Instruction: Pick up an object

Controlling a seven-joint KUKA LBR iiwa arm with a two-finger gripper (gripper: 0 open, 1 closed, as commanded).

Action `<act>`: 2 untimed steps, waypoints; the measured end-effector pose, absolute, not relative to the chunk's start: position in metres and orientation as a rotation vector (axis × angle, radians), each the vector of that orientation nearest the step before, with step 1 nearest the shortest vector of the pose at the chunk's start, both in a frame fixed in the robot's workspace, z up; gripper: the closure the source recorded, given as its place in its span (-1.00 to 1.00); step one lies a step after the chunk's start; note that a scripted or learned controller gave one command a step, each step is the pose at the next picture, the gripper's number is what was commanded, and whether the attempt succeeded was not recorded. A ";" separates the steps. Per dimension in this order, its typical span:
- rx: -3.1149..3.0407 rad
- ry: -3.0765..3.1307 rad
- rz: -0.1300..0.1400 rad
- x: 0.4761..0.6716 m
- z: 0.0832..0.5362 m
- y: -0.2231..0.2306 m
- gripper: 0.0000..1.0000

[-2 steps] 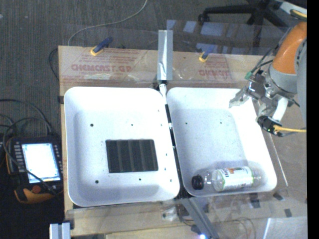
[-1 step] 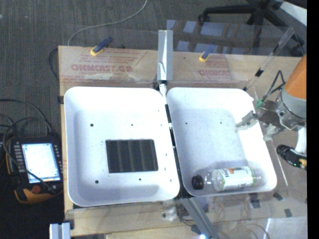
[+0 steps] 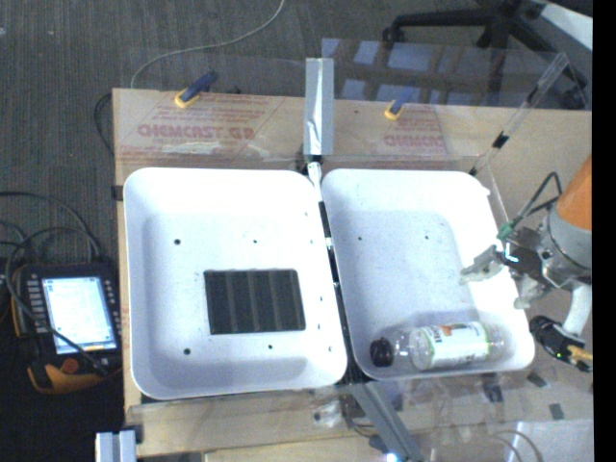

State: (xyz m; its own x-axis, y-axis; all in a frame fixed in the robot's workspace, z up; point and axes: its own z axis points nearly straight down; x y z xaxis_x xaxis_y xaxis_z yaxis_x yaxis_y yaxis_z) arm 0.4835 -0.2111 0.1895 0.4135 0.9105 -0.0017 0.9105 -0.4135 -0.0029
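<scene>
The arm [image 3: 577, 221] is reaching in over the right bin's [image 3: 404, 210] far-right rim, its gripper [image 3: 493, 261] hanging released above the bin floor. A clear bottle [image 3: 441, 345] is lying on its side along this bin's near wall. The bench [image 3: 241, 128] is sitting on dark carpet [image 3: 77, 27], beside a handheld screen [image 3: 67, 316]

A robotics lab: a plywood bench [image 3: 144, 133] bearing two shallow white plastic bins [image 3: 140, 258], a handheld teach pendant [image 3: 67, 316], cables and grey carpet.
</scene>
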 end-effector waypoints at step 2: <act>-2.105 -2.346 -0.007 0.487 0.092 -0.173 -1.00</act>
State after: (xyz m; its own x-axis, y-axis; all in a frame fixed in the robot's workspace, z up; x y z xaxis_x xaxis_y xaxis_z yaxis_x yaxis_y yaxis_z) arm 0.4871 -0.1731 0.0915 -0.1078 0.9942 -0.0048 0.9941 0.1079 0.0102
